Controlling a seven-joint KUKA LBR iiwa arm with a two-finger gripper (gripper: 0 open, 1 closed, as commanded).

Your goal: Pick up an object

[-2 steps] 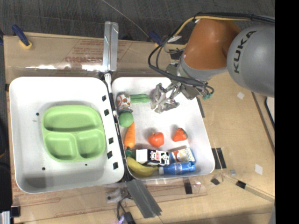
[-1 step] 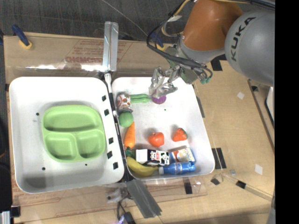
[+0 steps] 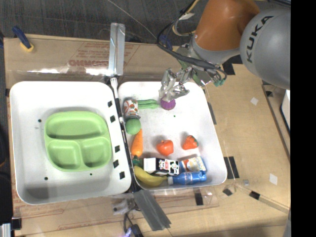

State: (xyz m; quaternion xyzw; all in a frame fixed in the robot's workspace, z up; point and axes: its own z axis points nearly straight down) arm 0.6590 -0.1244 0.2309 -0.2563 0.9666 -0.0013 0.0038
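The robot's claw (image 3: 170, 90) is hanging over the far end of the right bin (image 3: 210, 132), its metal fingers (image 3: 165, 89) pointing down and sitting directly above a small purple object (image 3: 168, 103), seemingly touching its top. How far the fingers are standing apart cannot be told from this angle, nor whether they are gripping the purple piece, which is lying close against the bin floor. A green pickle-shaped toy (image 3: 147, 103) is lying just left of it, reaching toward a small can with a red label (image 3: 130, 107) at the bin's left wall. Below the can, a green round toy (image 3: 132, 126) and an orange carrot (image 3: 137, 143) are lining the same wall. Nearer the middle, a red tomato-like toy (image 3: 165, 146) and a strawberry-like toy (image 3: 190, 142) are sitting apart on the white floor. Along the near edge, a banana (image 3: 148, 178), a black-and-white carton (image 3: 167, 166) and a blue bottle (image 3: 190, 177) are crowding together. The left bin (image 3: 24, 132) is holding a green divided tray (image 3: 76, 141). The grey arm with its orange band (image 3: 224, 21) is reaching in from the right.
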